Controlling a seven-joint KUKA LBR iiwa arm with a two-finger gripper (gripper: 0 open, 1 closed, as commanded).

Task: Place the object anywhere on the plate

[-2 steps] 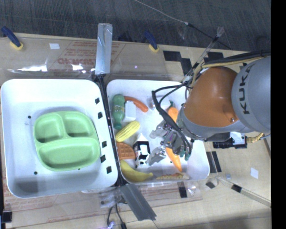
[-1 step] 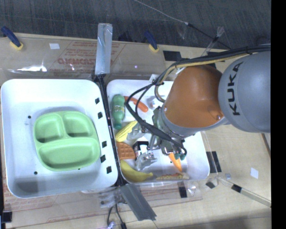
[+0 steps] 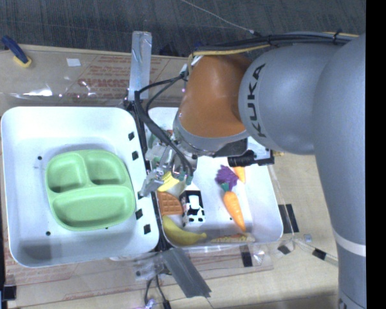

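Observation:
A light green divided plate (image 3: 89, 188) lies in the left white bin (image 3: 19, 147). My gripper (image 3: 162, 174) hangs low over the near-left part of the right bin (image 3: 265, 219), just right of the wall between the bins. Below it lie a yellowish item (image 3: 170, 185), a brown waffle-like piece (image 3: 170, 204), a black-and-white toy (image 3: 193, 208) and a yellow banana (image 3: 182, 235). An orange carrot (image 3: 234, 208) and a purple bunch of grapes (image 3: 226, 176) lie further right. The arm hides the far part of the right bin.
The big grey arm with its orange band (image 3: 209, 102) covers the upper right of the view. A grey taped bracket (image 3: 140, 56) stands at the far end of the divider, and another clamp (image 3: 183, 272) sits at the near end. Cables run beside the wrist.

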